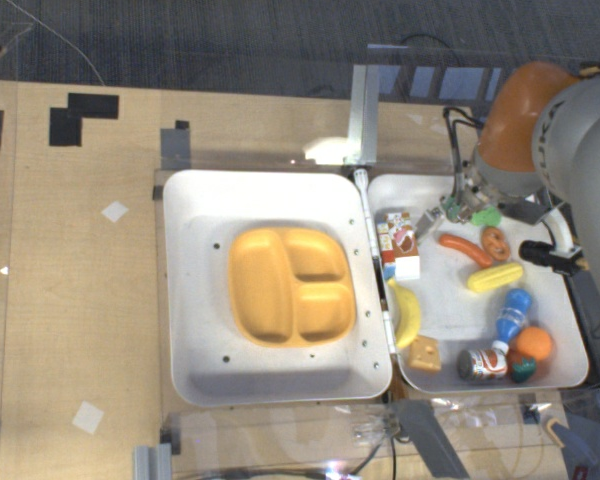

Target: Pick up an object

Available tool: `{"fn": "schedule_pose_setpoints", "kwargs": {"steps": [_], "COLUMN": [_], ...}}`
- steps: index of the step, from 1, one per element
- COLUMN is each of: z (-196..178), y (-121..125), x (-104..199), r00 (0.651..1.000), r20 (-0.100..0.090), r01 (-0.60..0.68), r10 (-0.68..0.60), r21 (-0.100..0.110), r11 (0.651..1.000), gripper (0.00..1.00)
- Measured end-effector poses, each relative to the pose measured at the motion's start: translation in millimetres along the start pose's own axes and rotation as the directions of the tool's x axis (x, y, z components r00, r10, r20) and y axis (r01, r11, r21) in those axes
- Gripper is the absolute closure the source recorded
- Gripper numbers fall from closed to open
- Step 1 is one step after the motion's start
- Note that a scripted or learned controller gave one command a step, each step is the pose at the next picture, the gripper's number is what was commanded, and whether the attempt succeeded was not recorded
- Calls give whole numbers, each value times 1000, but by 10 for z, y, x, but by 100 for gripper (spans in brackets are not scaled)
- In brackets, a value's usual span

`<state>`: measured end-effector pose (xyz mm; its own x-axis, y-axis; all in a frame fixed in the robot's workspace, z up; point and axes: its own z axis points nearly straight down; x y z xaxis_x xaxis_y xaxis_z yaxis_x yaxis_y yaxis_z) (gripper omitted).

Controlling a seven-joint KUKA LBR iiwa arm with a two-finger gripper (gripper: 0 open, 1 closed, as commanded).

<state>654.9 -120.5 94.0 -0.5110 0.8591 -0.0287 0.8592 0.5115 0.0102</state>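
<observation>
My gripper [458, 206] hangs low over the back of the right bin [570, 298], under the orange wrist band. A small green item [487, 217] lies right beside it, partly hidden by the wrist. Just in front lie a red-orange pepper [464, 249] and a round orange slice [496, 243]. Further forward are a yellow corn cob [494, 278], a blue bottle [511, 314], an orange [533, 345], a can [482, 364], a cheese wedge [426, 354], a banana [408, 314] and a red-and-white carton [399, 244]. I see nothing held.
The left bin [200, 268] holds a yellow divided tray [290, 286]. A metal rim [373, 268] separates the two bins. A black cable [550, 256] runs along the right bin's right side. The arm's grey body [580, 138] covers the back right corner.
</observation>
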Motion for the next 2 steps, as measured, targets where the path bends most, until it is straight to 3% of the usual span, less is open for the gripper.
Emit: {"fn": "schedule_pose_setpoints", "kwargs": {"steps": [1,2], "z": [-129,-140], "y": [50,28], "x": [28,-13], "r00": [1000,1000], "r20": [-4,3], "r01": [7,5], "r10": [-7,-5], "r21": [-8,-8], "r11": [1000,1000], "gripper": [100,0]}}
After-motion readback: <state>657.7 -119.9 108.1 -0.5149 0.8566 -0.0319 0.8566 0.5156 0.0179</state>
